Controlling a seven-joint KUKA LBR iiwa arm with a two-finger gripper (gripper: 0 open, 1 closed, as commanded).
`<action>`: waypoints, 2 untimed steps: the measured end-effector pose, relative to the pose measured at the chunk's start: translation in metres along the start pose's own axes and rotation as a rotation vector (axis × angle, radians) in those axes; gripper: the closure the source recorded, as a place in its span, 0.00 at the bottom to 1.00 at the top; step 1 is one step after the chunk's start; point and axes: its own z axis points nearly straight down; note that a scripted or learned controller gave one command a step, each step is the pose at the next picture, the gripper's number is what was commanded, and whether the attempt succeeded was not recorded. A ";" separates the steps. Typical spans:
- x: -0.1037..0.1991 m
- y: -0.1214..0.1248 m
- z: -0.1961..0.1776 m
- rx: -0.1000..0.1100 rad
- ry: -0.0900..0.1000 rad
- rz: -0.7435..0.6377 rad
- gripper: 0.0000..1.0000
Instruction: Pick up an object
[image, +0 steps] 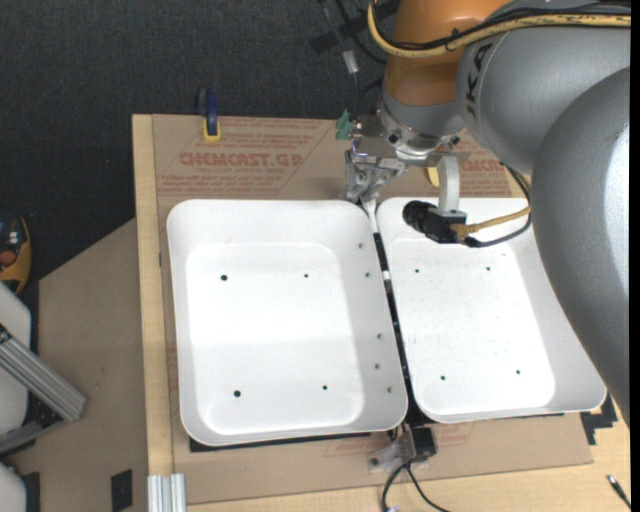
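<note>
My gripper (362, 192) hangs over the far rim where the two white bins meet, just above the back left corner of the right bin (480, 330). The grey arm with its orange band (440, 40) reaches in from the upper right and covers that bin's far right side. The left bin (270, 320) lies beside it, showing a white floor with a few small dark dots. I see nothing between the gripper's tips from this angle.
Both bins rest on a brown board (260, 155) with a blue clamp (209, 110) at its far left. An aluminium profile (40, 385) lies off the board at the left. Cables and a small connector (410, 448) sit at the front edge.
</note>
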 end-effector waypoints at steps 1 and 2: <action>-0.021 0.000 -0.059 -0.012 -0.002 0.008 1.00; -0.030 -0.014 -0.079 -0.010 -0.002 0.007 1.00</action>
